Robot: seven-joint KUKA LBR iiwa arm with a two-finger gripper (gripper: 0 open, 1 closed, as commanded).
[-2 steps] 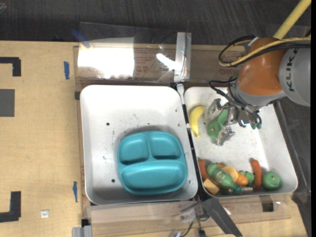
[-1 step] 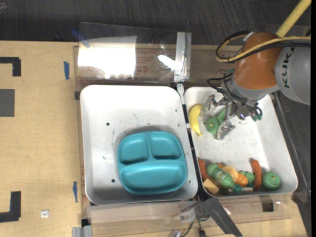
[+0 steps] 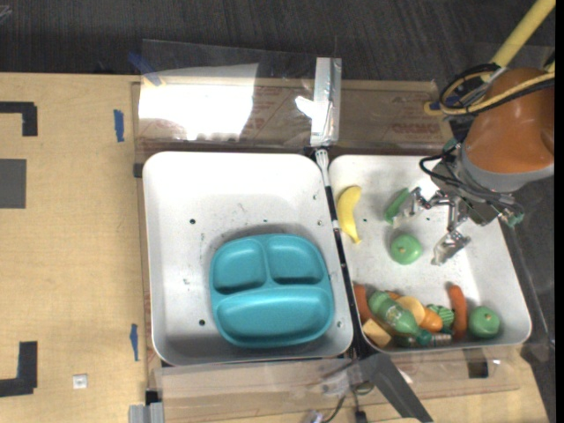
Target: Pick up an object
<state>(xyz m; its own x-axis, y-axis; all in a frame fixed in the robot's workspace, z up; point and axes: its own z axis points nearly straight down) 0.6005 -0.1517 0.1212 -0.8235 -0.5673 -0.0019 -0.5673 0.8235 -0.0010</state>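
The gripper (image 3: pixel 429 225) hangs over the right bin (image 3: pixel 520 302), fingers spread wide with nothing between them. A green apple (image 3: pixel 405 249) lies just below it, a banana (image 3: pixel 350 212) by the bin's left wall. A teal tray (image 3: pixel 271 290) sits in the left bin (image 3: pixel 176 192).

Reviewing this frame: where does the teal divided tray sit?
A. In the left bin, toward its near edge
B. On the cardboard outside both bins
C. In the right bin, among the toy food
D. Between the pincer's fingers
A: the teal divided tray lies flat on the floor of the left bin, while the banana and the other toy food are in the right bin.
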